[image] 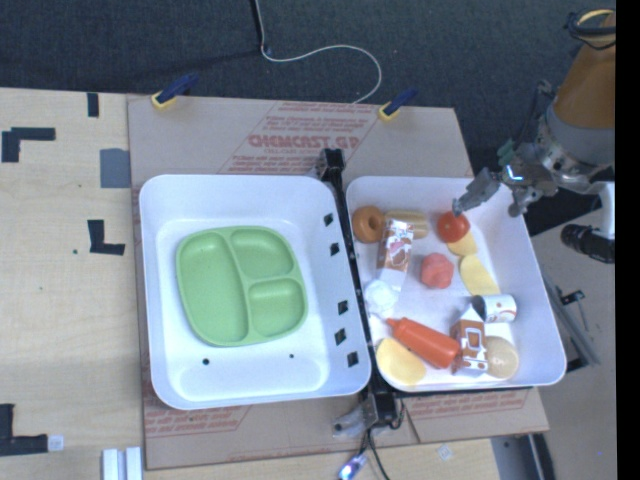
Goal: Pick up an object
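Note:
The right bin (540, 298) holds several small items: a brown doughnut (367, 223), a snack packet (397, 245), a red tomato (452, 227), a pink ball (436, 271), a yellow piece (474, 270), an orange bottle (425, 340), a white cup (498, 308) and a yellow lemon (399, 364). My gripper (492, 202) hangs over the bin's far right corner, open, with nothing between its fingers. Its left fingertip (465, 204) is just above the tomato.
The left bin (160, 268) holds a green divided plate (240, 284). A black divider (343, 258) runs between the bins. Both bins sit on cardboard held by blue-and-yellow clamps (174, 90). A white cable (320, 56) loops behind.

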Available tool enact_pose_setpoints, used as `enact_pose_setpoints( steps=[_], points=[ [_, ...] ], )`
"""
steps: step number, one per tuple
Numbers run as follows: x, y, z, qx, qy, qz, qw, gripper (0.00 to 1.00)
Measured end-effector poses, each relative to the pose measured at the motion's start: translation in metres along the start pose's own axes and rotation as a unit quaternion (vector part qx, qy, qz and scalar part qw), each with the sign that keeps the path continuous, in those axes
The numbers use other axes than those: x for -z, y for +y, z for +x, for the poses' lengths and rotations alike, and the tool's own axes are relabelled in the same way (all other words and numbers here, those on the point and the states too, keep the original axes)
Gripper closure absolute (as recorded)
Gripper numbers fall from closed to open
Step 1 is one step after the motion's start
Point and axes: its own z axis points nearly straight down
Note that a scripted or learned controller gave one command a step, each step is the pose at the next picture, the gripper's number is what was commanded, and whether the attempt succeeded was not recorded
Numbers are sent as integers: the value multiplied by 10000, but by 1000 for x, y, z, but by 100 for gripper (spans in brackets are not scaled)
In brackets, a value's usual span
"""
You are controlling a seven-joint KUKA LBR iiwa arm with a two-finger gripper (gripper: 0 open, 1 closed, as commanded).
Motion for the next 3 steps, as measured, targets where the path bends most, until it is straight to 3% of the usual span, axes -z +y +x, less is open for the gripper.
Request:
enact_pose_setpoints(
  steps=[1,2,3],
  points=[
    [-162,-73,43,-5,9,34,10000,0],
    [-145,-69,42,2,-3,-4,10000,100],
    [104,-128,104,26,2,-81,10000,100]
  ],
)
